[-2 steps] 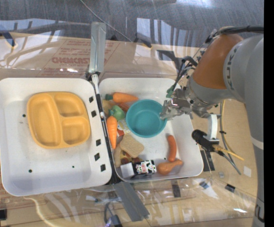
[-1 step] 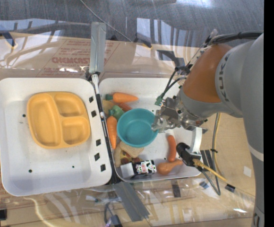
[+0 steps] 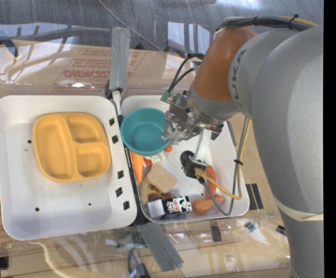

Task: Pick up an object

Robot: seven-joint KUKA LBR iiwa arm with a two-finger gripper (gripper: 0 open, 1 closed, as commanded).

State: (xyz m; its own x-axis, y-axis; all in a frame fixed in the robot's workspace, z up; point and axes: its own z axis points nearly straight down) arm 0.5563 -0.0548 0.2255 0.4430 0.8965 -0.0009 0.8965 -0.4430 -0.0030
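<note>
— Where is the gripper (image 3: 174,131)?

— At the teal bowl (image 3: 143,131), over the right bin (image 3: 241,187); its jaws pinch the bowl's rim.

— And elsewhere?

— A yellow divided plate (image 3: 71,145) lies in the left bin (image 3: 17,213). Bread (image 3: 161,179) and a carrot (image 3: 138,165) sit below the bowl.

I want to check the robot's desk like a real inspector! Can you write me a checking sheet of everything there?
Surface: two white bins; left bin, right bin.
Job's things: teal bowl at the right bin's upper left, tilted, touching the gripper; bread slice, carrot, cow-patterned toy, orange pieces lower down.
Clutter: yellow divided plate lying flat in the left bin.
Grippers: at the bowl's right rim; jaws' state cannot be told.
Cables: yellow cable and black cables along the arm.
Surroundings: cardboard sheet behind the bins.
</note>
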